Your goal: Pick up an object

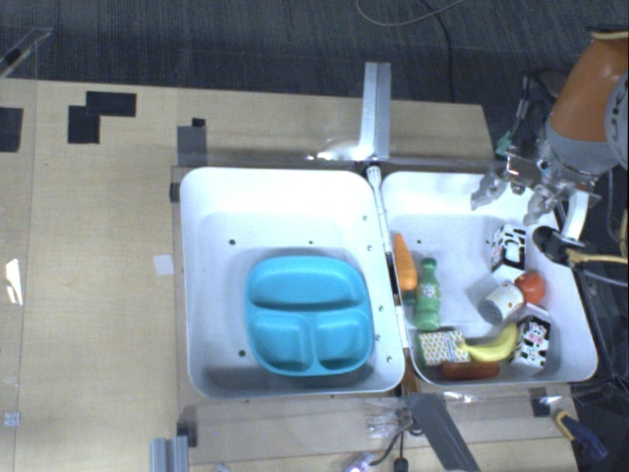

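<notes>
My gripper hangs over the back right part of the right bin, under the orange band of the arm. Its two metal fingers stand apart, open, with nothing between them. Just below it lies a black-and-white patterned object. Further forward are a red ball, a white cup on its side, a banana and a second black-and-white piece. An orange carrot and a green bottle lie along the bin's left wall.
A patterned box and a red-brown item sit at the right bin's front. The left bin holds a blue compartment tray. A metal post rises behind the divider between the bins.
</notes>
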Available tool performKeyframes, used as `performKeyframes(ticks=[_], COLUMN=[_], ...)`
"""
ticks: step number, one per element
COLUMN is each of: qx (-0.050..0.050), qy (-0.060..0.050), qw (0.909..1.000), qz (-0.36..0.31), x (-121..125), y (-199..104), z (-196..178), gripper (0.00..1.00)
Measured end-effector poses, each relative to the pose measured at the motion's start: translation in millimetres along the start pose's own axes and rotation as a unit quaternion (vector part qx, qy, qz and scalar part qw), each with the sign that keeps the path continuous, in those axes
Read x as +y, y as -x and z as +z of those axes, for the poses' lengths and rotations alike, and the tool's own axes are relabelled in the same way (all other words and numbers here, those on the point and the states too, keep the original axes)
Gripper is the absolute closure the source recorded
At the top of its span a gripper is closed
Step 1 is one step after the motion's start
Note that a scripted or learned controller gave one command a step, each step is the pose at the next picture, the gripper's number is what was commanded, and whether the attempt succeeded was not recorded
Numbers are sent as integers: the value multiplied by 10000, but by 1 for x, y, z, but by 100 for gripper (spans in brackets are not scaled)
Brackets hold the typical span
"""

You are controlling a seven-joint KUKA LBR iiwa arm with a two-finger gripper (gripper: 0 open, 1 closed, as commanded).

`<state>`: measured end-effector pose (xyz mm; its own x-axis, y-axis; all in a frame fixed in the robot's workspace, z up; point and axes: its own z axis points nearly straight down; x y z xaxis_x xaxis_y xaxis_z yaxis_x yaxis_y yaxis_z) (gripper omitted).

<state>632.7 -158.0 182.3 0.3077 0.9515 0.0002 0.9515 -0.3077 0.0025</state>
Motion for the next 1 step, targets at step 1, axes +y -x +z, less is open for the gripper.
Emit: performKeyframes(ticks=[1], qx=[-1], qy=[15], qw=[10000], qz=[34], x=[16], y=[34], z=[19], gripper=[0])
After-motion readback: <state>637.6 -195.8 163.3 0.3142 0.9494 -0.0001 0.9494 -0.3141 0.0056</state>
